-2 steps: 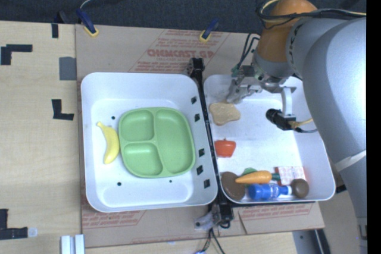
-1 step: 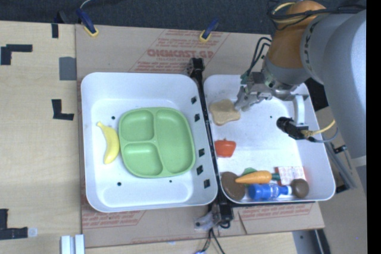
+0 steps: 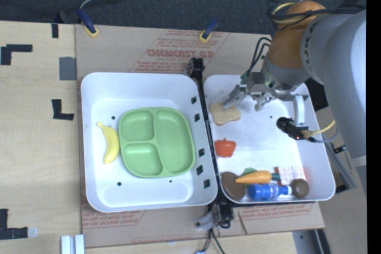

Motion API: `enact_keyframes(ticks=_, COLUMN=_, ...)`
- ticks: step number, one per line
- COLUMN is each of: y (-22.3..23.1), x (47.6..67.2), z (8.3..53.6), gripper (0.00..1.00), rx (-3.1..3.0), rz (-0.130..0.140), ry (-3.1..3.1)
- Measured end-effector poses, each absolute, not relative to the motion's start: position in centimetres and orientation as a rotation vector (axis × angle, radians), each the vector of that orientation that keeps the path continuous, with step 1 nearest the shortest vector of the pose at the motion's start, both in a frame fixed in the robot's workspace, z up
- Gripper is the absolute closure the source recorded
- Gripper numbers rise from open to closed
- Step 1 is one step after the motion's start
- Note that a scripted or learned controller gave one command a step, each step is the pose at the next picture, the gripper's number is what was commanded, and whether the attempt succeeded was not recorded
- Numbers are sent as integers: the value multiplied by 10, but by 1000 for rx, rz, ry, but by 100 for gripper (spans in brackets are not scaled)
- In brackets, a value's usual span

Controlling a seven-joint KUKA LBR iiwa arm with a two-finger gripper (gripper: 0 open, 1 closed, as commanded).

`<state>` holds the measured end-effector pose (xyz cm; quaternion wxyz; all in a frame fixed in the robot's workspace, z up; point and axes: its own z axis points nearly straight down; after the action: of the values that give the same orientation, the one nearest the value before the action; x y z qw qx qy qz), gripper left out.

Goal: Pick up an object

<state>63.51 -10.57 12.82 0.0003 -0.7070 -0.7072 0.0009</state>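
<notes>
Hovering over the right bin, the hand spreads wide just above the bread slice

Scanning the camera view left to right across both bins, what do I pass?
banana → green divided plate → bread slice → gripper → blue bottle → brown ball

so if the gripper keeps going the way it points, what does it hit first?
Likely the tan bread slice: the gripper points down-left at it in the right bin. Depth is unclear; it may hang above it.
</notes>
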Motion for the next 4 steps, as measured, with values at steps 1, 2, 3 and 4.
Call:
enact_keyframes(ticks=1, y=-97, x=640, z=87, gripper=0, rx=-2223, rz=-2, ry=-2224)
enact_keyframes(ticks=2, y=-96, x=670, z=87, gripper=0, rx=-2223, rz=-5, ry=-2225)
enact_keyframes(ticks=3, y=-103, x=670, z=87, gripper=0, rx=-2222, rz=-6, ry=-2226)
enact_keyframes(ticks=4, y=-94, x=670, z=87, gripper=0, rx=-2224, rz=-4, ry=-2226)
